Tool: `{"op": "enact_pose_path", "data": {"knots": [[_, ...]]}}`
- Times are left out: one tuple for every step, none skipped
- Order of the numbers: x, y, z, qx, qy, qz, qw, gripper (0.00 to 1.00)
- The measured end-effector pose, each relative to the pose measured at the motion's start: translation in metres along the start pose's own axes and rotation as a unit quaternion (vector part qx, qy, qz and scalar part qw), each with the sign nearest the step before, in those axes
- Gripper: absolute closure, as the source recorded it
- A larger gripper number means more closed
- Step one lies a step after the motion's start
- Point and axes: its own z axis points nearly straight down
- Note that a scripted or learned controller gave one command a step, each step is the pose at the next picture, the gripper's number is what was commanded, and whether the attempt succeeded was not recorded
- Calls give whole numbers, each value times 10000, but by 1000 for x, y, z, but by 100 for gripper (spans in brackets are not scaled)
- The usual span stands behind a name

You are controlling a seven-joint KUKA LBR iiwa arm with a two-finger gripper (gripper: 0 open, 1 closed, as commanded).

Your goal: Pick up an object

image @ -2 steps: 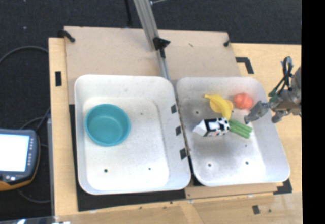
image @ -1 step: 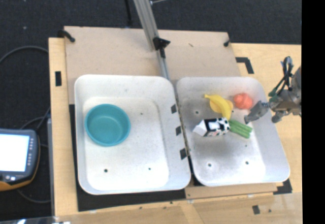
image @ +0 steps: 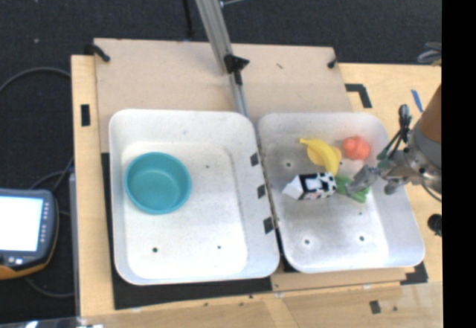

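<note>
Hand (image: 366,179): over right bin (image: 394,241), at green object (image: 349,187); grip state cannot be told
Writing: none legible on black-and-white carton (image: 312,186)

Fixed overhead cam, slanted down on bins (image: 119,126).

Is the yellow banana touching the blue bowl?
Apart. The camera view shows the banana in the right bin, the bowl in the left bin.
</note>
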Motion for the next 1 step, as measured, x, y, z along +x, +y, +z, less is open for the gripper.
{"op": "enact_pose_path", "data": {"knots": [[4, 4, 45, -6, -2, 13, 10000, 0]]}}
